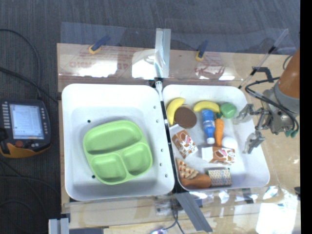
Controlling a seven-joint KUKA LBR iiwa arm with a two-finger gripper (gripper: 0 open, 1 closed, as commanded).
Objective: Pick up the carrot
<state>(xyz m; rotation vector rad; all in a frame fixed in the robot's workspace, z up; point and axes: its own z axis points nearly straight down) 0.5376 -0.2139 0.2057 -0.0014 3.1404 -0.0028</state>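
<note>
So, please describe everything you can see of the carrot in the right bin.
The carrot is a small orange piece, smooth and plastic-looking, like toy food. It tapers, with the narrower end toward the top of the view, just below a green round item. It lies flat, nearly upright in the picture, on the floor of the right bin. A blue bottle lies beside it on its left, very close or touching. The gripper is to its right, apart from it.

Orange band (294,79) above grey wrist; black cables (261,84) looped alongside; metallic pincer (250,128) with 2 fingers.
</note>
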